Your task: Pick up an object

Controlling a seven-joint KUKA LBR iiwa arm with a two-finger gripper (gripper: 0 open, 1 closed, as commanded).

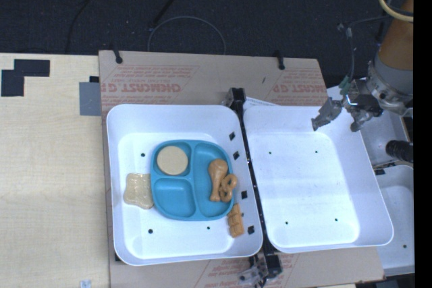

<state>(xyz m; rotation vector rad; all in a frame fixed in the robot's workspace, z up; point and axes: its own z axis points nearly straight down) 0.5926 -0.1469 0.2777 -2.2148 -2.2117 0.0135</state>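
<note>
A blue divided tray lies in the left bin. A round tan cookie sits in its upper-left section, and a tan drumstick with a pretzel lies in its right section. A pale bread slice rests on the bin floor left of the tray. A small tan piece lies below the tray's right corner. My gripper hovers over the upper right corner of the right bin, far from all the objects. It is open, with nothing between its fingers.
Both bins rest on a cardboard sheet on the bench. A black divider clamp runs between the bins. Light wood bench surface extends to the left. Dark floor with cables lies at the top.
</note>
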